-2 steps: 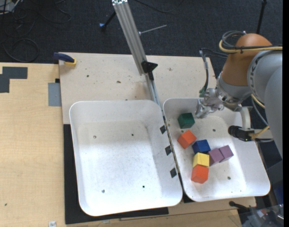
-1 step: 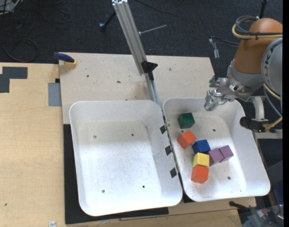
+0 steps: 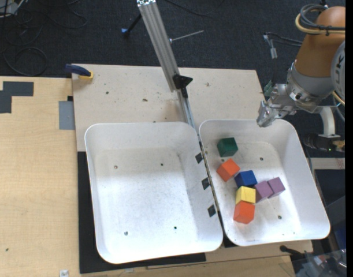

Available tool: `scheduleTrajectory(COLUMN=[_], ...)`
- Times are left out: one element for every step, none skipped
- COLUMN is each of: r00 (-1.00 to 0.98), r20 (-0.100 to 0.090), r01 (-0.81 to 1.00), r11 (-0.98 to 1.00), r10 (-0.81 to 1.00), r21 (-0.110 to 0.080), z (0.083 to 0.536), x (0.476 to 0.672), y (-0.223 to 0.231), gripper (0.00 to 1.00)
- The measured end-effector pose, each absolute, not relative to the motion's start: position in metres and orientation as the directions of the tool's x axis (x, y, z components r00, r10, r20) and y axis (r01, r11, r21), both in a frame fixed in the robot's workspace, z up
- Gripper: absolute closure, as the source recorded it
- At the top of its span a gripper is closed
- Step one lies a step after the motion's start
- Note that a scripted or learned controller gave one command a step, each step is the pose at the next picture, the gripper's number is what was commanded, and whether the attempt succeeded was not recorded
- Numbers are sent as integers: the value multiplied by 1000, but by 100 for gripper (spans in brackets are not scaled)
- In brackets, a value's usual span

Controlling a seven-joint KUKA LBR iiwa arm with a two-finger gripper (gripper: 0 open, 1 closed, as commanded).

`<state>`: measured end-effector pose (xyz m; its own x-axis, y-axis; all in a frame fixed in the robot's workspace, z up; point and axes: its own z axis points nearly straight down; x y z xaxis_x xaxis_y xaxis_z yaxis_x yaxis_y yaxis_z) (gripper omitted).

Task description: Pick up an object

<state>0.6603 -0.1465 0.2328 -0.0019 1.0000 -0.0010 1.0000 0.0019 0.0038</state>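
Blocks (image 3: 245, 183) clustered in the right bin (image 3: 303, 172), none grasped.
Pincer (image 3: 264, 120) hovers at the bin's far rim, its grip state unclear; best drop onto the green block (image 3: 227, 146), standing apart from its neighbours.

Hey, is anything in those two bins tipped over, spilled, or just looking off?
Nothing stands out. The blocks all sit inside the right bin: a green block apart at the far end, the others clustered loosely, from an orange block to a purple block. None lies outside. The gripper hangs over the bin's far rim.
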Motion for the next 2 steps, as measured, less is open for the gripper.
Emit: scheduleTrajectory(r00=[-4, -4], r20=[3, 3], r01=[1000, 1000], r11=[4, 4], r10=[1000, 1000], r21=[-3, -6], z=[236, 223], x=[635, 617], y=[-90, -40], gripper=[100, 100])
